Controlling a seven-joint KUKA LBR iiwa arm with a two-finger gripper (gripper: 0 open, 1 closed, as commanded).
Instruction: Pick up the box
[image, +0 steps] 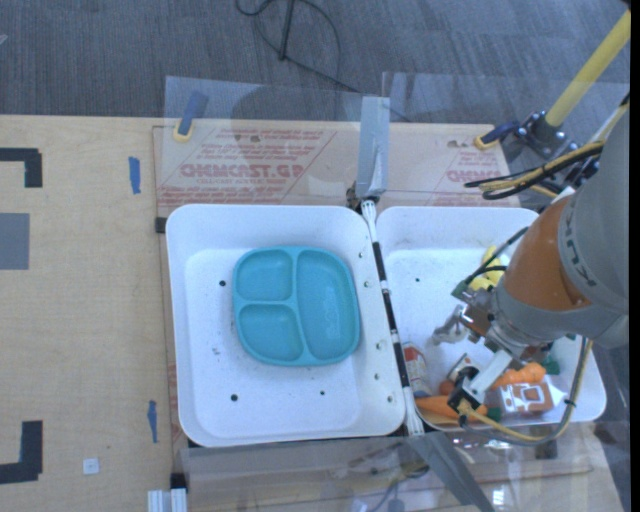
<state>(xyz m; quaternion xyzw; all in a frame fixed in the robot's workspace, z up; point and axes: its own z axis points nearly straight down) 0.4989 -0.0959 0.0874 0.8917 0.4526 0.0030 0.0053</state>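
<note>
The gripper (458, 335) hung low in the right bin (430, 240), open or closed nobody could tell, near the box (525, 398) in its crowded near corner. Orange clutter (440, 405) beside the box could foul the grasp or get grabbed instead.

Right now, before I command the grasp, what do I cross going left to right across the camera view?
Wooden bench top → left bin → teal divided plate → right bin → orange and white box. The arm overlaps the box's span, so I leave it out.
</note>
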